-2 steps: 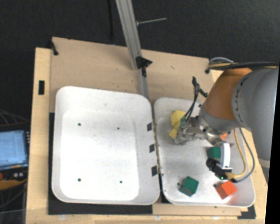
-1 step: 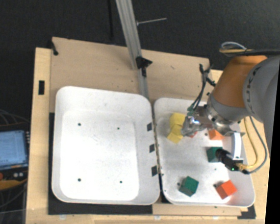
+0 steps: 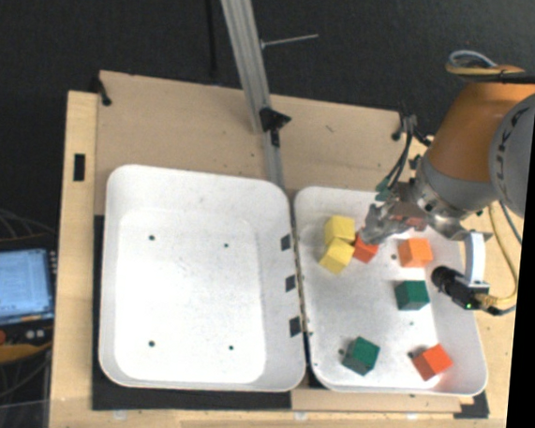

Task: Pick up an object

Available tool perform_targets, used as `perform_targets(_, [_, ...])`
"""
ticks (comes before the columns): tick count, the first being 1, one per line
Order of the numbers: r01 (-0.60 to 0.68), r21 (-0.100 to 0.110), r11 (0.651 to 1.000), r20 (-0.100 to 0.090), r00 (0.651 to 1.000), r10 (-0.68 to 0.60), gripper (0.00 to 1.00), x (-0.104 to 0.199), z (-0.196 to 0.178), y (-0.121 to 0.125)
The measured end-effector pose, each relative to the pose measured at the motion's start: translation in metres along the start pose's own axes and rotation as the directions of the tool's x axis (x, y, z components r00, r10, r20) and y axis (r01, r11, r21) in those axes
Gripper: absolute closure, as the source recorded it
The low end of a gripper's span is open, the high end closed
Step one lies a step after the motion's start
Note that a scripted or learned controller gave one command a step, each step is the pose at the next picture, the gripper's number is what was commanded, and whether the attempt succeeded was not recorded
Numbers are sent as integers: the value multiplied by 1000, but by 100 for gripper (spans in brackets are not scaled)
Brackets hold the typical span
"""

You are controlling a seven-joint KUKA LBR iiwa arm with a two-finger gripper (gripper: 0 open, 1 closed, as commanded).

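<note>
Camera view. The bench carries two white bins side by side. The left bin shows only its speckled floor with a few dark dots. The right bin holds the blocks.

The arm, grey with an orange band, enters from the right and reaches down over the upper part of the right bin. The gripper sits low at the bin's upper middle, directly above a small red block. The jaw opening cannot be told from this angle, nor whether the red block is between the fingers.

Two yellow blocks lie stacked or touching, just left of the red block and close to the gripper. An orange block lies just right of the gripper. A green block lies below the orange one. A second green block rests near the bin's lower edge, and a second red block lies in the lower right corner.

A handheld pendant with a lit screen sits off the bench at far left.
</note>
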State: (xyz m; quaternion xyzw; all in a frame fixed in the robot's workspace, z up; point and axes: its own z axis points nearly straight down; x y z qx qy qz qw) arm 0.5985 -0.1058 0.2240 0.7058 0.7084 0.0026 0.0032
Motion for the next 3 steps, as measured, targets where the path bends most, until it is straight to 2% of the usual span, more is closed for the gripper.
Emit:
perform_targets(1, [2, 8, 1000, -1, 1000, -2, 100, 51, 8, -6])
perform_targets(2, [6, 7, 1000, -3, 1000, -6, 100, 114, 0, -9])
perform_targets(3, [5, 6, 1000, -3, 1000, -5, 100, 163, -14, -17])
